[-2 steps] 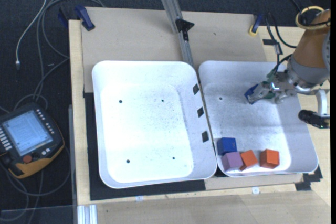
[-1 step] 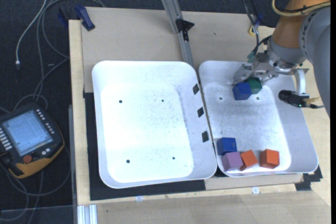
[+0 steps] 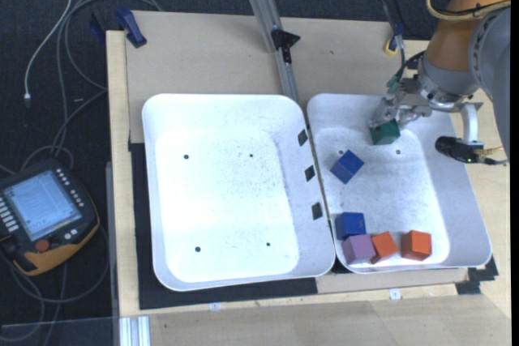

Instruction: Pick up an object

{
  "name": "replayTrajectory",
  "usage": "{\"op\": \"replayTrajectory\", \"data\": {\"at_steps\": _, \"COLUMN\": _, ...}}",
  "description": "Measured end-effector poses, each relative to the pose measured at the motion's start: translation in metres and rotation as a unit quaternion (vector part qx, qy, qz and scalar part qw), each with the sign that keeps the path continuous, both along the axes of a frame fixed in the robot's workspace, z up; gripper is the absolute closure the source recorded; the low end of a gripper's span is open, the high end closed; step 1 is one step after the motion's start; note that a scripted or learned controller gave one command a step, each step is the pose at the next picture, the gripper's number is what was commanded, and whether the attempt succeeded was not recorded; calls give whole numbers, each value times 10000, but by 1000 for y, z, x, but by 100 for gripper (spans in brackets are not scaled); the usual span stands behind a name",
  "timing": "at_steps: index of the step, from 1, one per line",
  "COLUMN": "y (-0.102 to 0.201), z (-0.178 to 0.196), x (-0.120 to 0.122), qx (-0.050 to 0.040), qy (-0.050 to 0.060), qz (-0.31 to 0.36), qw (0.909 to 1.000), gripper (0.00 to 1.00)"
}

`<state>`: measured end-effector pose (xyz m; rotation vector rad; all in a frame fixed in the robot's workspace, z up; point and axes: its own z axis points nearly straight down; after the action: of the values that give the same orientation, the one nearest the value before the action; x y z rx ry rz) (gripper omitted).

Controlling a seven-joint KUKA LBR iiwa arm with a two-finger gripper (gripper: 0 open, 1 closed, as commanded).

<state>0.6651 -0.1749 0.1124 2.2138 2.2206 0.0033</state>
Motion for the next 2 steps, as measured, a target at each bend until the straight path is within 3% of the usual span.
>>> {"op": "replayTrajectory", "data": {"at_steps": 1, "y": 1, "z": -12, "x": -22, "qx": 16, "qy": 40, "qz": -14, "qw": 10000, "gripper": 100}}
{"op": "replayTrajectory", "data": {"at_steps": 2, "y": 101, "z": 93, "x": -31, "qx": 28, "qy": -20, "qz": 31, "qw": 10000, "gripper": 100}}
